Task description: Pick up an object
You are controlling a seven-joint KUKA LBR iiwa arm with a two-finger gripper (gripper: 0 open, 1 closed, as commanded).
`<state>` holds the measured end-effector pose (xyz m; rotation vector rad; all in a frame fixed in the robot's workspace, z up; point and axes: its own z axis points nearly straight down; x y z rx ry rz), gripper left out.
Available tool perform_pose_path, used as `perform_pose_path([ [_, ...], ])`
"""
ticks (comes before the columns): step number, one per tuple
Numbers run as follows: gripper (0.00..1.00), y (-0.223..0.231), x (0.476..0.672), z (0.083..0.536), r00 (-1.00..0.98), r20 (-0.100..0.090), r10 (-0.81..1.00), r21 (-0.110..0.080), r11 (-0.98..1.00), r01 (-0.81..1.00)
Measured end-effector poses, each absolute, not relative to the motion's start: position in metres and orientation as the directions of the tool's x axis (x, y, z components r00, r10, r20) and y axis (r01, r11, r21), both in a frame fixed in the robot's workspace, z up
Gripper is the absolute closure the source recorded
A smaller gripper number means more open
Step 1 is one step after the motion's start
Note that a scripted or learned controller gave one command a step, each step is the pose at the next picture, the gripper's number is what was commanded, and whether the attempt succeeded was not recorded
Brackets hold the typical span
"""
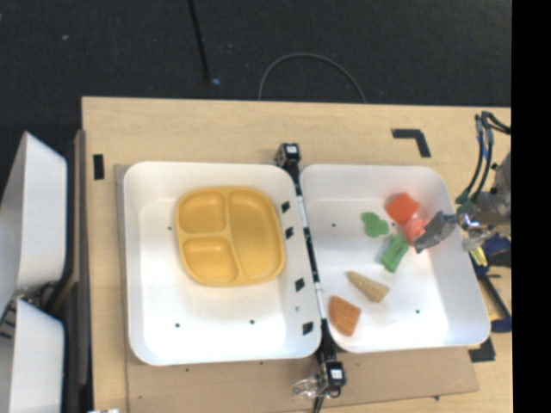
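Reaching in from the right edge of the worktop, the gripper (435,229) hangs low over the right bin (392,344). Its dark tip sits right against a small pink piece (415,229). I cannot tell if it is squeezing or let go, and I cannot tell if it has the pink piece.

Just behind the pink piece is a red block (402,206). The two touch. Beside them lie a light green shape (374,224) and a green stick (393,253). Nearer the front edge are a tan wedge (368,286) and an orange chunk (344,315). The left bin (146,317) has a yellow plate (231,235) with three parts.

The pink piece looks like toy food, so it is likely light and hard and a bit slippery. It should not break. The best place to grab it looks like its two long sides, away from the red block, so the block does not get pushed or pinched too.
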<state>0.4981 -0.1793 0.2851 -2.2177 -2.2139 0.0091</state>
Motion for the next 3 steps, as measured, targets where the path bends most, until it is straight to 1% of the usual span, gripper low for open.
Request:
perform_pose_path([
  [1,0.0,-0.179,0.5,0.291,-0.002,-0.001,1.0,0.002,0.002,1.0],
  [2,0.0,-0.186,0.505,0.246,0.001,-0.001,1.0,-0.001,-0.001,1.0],
  [3,0.0,-0.183,0.508,0.204,0.003,-0.001,1.0,-0.001,-0.003,1.0],
])
